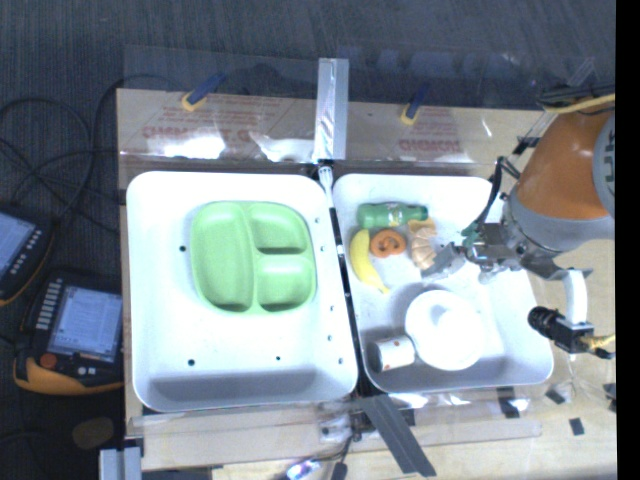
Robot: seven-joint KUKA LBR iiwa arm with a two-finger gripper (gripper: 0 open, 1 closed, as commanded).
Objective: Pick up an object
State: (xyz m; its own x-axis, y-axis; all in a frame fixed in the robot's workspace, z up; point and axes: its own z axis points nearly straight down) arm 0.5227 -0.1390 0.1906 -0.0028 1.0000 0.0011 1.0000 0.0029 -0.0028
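The right bin [520, 313] holds a green bottle [392, 214] lying on its side, a small orange fruit [388, 243], a yellow banana [366, 261], a tan lumpy object [423, 243], a white bowl [447, 329] and a small white cup [396, 352] on its side. My gripper [447, 258] reaches in from the right and sits low over the bin, just right of the tan object and above the bowl's far rim. Its tip touches or nearly touches the tan object.
The left bin [160, 348] holds a green divided plate [253, 254]. A metal post [331, 108] stands at the back between the bins. The arm's orange band [565, 173] hangs over the right bin's right wall.
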